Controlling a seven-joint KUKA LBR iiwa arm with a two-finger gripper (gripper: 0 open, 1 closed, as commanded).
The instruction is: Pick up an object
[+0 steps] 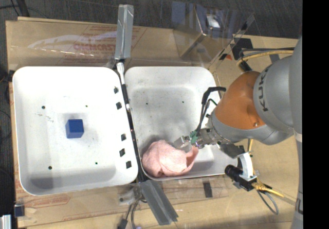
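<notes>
A crumpled pink cloth point(165, 159) lies in the near corner of the right bin point(169, 89). My gripper point(187, 142) is low over the cloth's right edge, at the bin's near right side, and a fold of pink cloth rises up to it. A small blue cube point(75, 128) sits alone in the left bin point(61, 81), left of its middle.
A grey metal bar point(123, 32) runs up from the divider between the bins. Brown cardboard point(56, 42) surrounds both bins. Clear plastic sheeting point(205, 32) stands behind the right bin. The arm's orange band point(239, 104) overhangs the right bin's right wall.
</notes>
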